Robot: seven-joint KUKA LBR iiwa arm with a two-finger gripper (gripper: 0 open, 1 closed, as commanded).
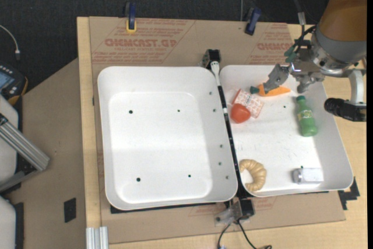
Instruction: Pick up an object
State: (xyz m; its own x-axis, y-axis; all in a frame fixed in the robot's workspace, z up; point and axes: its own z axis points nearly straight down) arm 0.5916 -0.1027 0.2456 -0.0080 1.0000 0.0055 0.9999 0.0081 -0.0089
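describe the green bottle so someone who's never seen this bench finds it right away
Look in the right-hand white bin, along its right side, just below where the gripper hovers. The green bottle lies on its side there, lengthwise along the wall. It is the only green, long thing; its neighbours are an orange carrot and a red tomato.

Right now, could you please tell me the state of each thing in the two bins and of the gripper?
Gripper: over the right bin, fingers spread open beside the carrot.
Carrot: lying flat.
Green bottle: on its side.
Tomato: resting against the packet.
Packet: lying flat.
Croissant: near the front rim.
Small grey block: lying flat.
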